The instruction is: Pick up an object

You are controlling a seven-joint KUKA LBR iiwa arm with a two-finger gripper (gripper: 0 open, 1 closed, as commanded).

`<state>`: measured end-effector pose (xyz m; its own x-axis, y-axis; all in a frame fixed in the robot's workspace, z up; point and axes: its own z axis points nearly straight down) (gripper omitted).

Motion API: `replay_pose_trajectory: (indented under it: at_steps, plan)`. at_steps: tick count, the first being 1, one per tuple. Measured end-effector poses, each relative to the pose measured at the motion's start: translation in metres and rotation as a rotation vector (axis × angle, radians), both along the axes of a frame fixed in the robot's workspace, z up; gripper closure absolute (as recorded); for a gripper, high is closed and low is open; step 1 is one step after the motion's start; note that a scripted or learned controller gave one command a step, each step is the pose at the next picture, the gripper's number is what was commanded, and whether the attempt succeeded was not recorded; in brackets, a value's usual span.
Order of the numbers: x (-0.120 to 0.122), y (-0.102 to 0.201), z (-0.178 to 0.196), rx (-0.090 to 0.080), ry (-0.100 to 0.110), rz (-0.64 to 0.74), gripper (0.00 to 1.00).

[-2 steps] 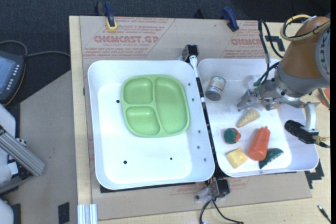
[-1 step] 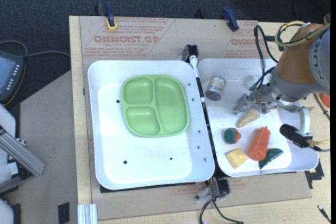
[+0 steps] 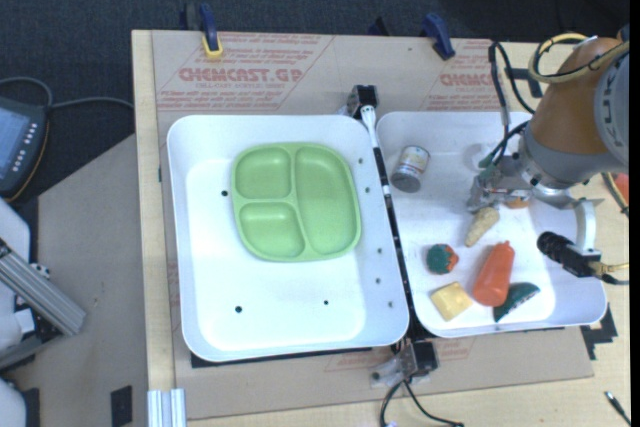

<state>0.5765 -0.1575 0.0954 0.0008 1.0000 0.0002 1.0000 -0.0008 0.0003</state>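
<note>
My gripper (image 3: pixel 490 193) hangs over the right bin (image 3: pixel 440 137), in its upper right part. Just below and touching its tip lies a tan cone-shaped piece (image 3: pixel 481 227), tilted toward the bin's front. An orange carrot toy (image 3: pixel 493 274) with a green leaf (image 3: pixel 516 299) lies near the front right. A yellow block (image 3: pixel 450 299) sits to the carrot's left, and a small green and red ball (image 3: pixel 442 258) lies above the block. A silver can (image 3: pixel 409 167) lies on its side by the bin's left wall.
The left bin (image 3: pixel 200 245) holds a green divided plate (image 3: pixel 297 200). A black divider with a clamp (image 3: pixel 363 100) runs between the bins. Black cables (image 3: pixel 505 85) hang beside the arm at the right bin's back corner.
</note>
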Motion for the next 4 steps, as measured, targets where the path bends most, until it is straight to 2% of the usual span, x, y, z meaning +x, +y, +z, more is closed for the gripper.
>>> replay_pose_trajectory:
  at_steps: [2,3,4]
  plan:
    - [-0.003,-0.015,0.112,-0.003,-0.008,0.001,1.00]
    - [-0.002,-0.015,0.131,-0.002,-0.005,0.002,1.00]
    - [-0.012,0.040,0.141,0.002,0.001,0.006,1.00]
